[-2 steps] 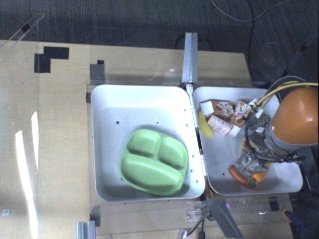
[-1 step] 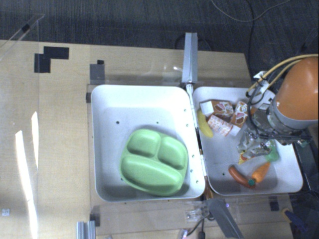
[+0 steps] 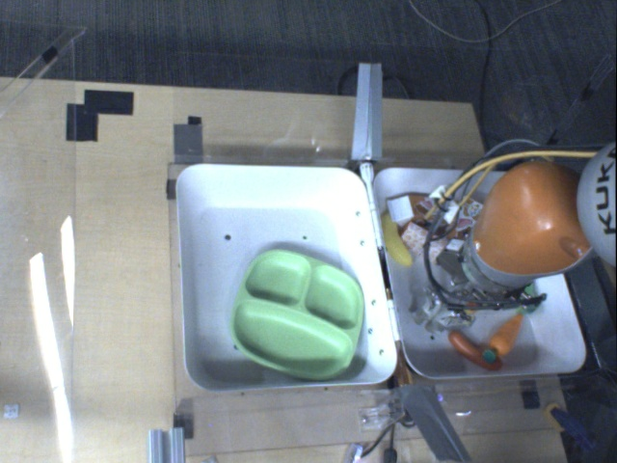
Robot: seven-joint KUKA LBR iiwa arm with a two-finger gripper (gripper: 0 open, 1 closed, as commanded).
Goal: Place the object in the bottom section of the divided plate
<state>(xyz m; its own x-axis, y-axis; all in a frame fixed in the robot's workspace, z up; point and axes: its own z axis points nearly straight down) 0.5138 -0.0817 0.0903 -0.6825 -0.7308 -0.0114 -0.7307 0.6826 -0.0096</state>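
Bench: pale wood, stretching well to the left of the pincer and beyond it on all sides.

Left bin: shallow, white, directly left of the pincer across the shared divider.

Right bin: shallow, white; the pincer hangs inside its outline, toward its left half.

Arm: grey with an orange band, entering from the right. Its bulk sits above and right of the pincer and covers the middle of the right bin.

Divided plate: green, three sections, lying in the left bin, left of the pincer and at about its level in the view. The long bottom section is down-left of the pincer; the two smaller sections are further up.

Pincer: low over the right bin floor, under the wrist and cables. Cannot tell whether it is wide, narrow, or holding anything; the wrist blocks the view.

Loose objects, all in the right bin:
- Yellow piece: up-left of the pincer, against the bin's left wall.
- Orange carrot-like piece: right of the pincer and slightly below it.
- Red piece: just down-right of the pincer, touching or nearly touching the orange piece.
- White block: well above the pincer, near the bin's top-left corner.

Cannot tell which of these is the task's object.
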